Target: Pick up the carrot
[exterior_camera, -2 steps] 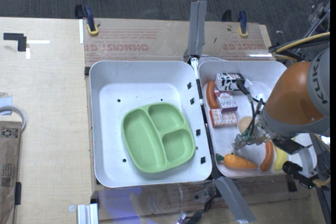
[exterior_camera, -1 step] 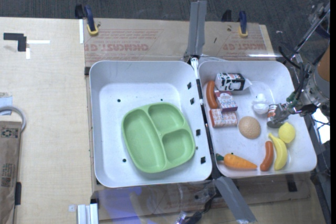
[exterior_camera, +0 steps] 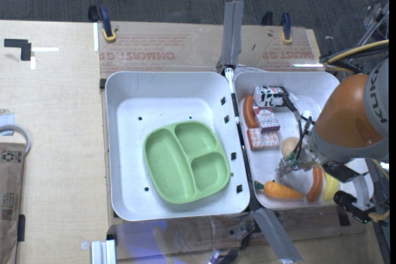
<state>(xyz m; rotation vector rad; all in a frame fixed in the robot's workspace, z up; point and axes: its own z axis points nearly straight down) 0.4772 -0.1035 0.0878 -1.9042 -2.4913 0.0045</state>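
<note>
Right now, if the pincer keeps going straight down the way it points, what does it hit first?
Probably the white bin floor just above the carrot; the pincer sits beside the egg-like ball. Depth is unclear from this slanted view.
</note>
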